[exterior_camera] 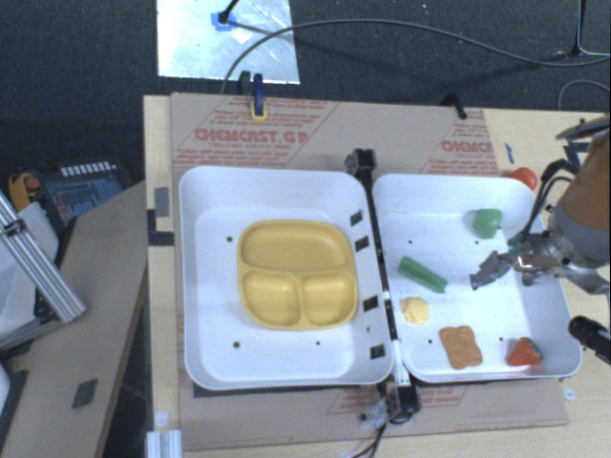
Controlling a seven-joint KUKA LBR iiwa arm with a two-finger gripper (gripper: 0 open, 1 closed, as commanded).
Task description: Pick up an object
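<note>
The tool [492, 269] hovers open, holding nothing.

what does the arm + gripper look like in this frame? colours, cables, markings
The arm enters from the right: a grey body with an orange-tan band above the wrist. Dark cables loop along its near side. The wrist section is pale grey metal, and the gripper at its tip is dark grey to black, with slim, angular fingers. No legible markings can be made out on it.

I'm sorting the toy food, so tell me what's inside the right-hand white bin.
The right bin holds a green block, a long green piece, a yellow piece, an orange piece and a red piece. The gripper covers part of the floor.
</note>
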